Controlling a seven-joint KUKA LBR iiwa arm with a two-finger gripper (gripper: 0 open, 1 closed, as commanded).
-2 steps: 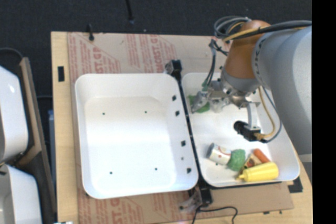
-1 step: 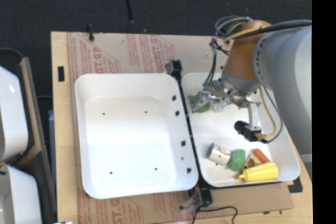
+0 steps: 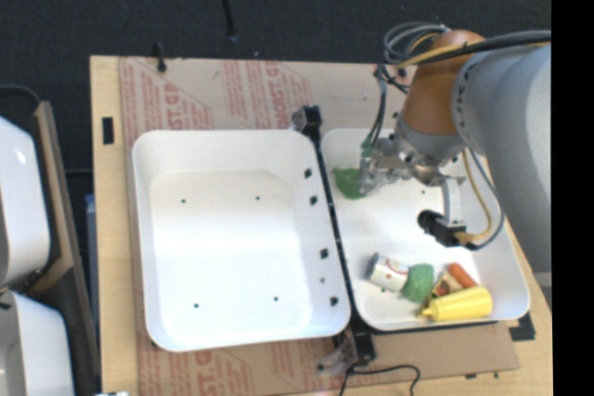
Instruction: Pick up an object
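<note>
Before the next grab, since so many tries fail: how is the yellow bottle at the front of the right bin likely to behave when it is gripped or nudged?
The yellow bottle lies on its side, so a nudge could well roll it. Its rounded, smooth-looking body may slip between fingers. It rests close against the orange piece and the green lump, so pushing it would probably shift them too.

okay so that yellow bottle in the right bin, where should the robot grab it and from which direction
Grip the yellow bottle across its wide body, coming straight down from above. It lies on its side near the right bin's front edge, long axis left to right, so fingers would likely close front to back. The orange piece and green object crowd its rear side.
</note>
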